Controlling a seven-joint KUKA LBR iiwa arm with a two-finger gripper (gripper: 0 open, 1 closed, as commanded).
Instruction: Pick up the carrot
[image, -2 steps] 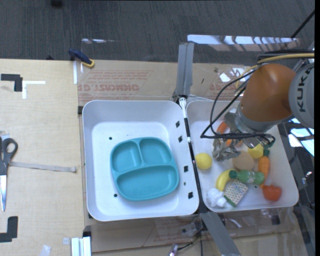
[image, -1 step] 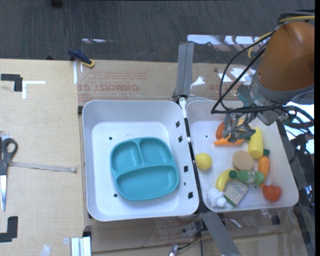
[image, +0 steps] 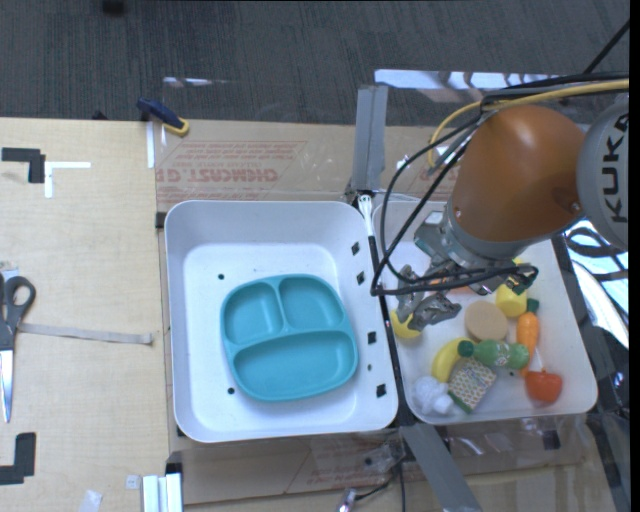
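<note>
Several small toy foods crowd my right bin (image: 575, 330), and that crowding is the main risk. The carrot (image: 527, 329), a short smooth orange cone, lies near the bin's right wall, touching or just beside a yellow piece (image: 511, 301) and a green lumpy piece (image: 497, 353), with a tan disc (image: 486, 322) alongside. My gripper (image: 432, 310) hangs low over the bin's left part, apart from the carrot; whether it is released or clenched I cannot tell. Closing among such slick, rounded plastic shapes, I could pinch a neighbour instead, or squirt the carrot sideways. Dangling cables (image: 420, 230) might snag. The left bin (image: 190, 330) holds a glossy blue divided plate (image: 290, 338).
</note>
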